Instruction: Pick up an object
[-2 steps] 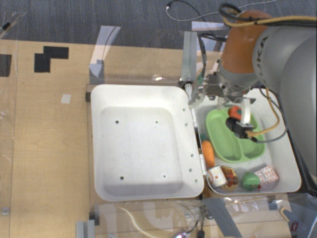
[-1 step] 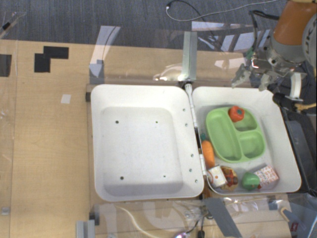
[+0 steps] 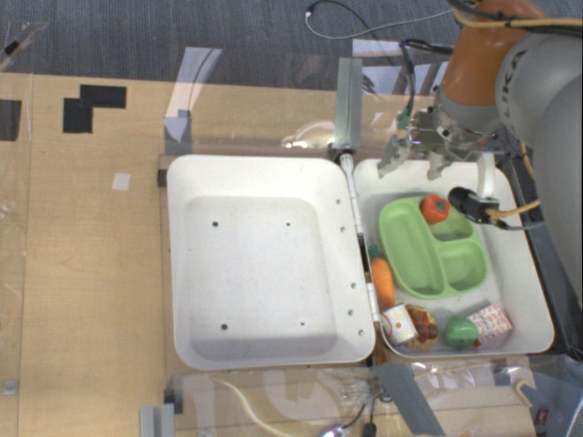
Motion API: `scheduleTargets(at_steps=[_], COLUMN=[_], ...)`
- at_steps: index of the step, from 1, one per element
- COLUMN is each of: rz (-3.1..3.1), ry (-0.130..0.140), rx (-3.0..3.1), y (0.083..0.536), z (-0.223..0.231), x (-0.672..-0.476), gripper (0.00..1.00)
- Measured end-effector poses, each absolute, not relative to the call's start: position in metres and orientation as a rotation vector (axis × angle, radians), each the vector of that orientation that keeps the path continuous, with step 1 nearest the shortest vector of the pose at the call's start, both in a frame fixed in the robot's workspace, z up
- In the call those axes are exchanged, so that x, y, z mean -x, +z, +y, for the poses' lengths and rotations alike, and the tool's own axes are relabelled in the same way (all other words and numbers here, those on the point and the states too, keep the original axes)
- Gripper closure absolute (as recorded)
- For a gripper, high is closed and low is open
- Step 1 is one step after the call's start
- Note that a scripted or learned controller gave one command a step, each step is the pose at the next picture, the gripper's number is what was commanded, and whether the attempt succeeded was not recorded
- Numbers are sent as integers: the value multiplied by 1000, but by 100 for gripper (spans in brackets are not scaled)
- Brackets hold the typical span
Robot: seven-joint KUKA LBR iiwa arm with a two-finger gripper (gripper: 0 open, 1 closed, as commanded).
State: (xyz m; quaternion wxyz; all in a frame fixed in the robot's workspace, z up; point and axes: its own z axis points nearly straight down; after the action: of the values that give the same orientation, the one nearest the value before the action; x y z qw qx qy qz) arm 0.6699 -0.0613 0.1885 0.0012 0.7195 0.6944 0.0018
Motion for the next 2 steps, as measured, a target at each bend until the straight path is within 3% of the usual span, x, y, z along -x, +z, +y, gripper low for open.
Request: scheduleTargets(at_steps=[1,2], rz=[2122,2121], ry=[8,7], rx=[-2314,-2314], y=[186,186], z=[24,23], x=[-670,-670], gripper=[0,0])
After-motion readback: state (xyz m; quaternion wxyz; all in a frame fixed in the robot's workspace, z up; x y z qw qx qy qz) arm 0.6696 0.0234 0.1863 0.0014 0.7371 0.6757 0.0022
